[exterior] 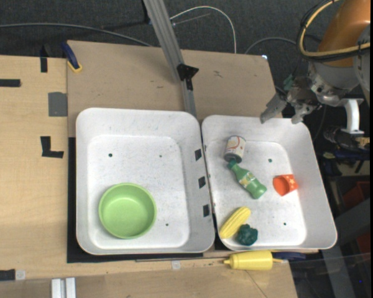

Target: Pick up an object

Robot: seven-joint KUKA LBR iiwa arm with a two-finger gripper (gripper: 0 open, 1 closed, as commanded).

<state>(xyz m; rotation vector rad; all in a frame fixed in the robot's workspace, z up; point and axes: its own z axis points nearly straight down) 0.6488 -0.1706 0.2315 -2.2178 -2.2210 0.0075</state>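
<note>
The right bin (311, 166) holds a small white and red can (235, 146), a green bottle (247, 180), an orange block (285, 184), a yellow corn cob (234, 221) and a dark green lump (247, 234). A green bowl (127, 210) sits in the left bin (137, 135) at its near left. My gripper (285, 107) hangs at the far right corner of the right bin, above its rim, well apart from every object. Nothing shows between its two fingers, which stand apart.
A yellow bottle (252, 261) lies on the bench just in front of the right bin. A grey pole (168, 36) slants up behind the bins. Cables run over the dark floor at the back.
</note>
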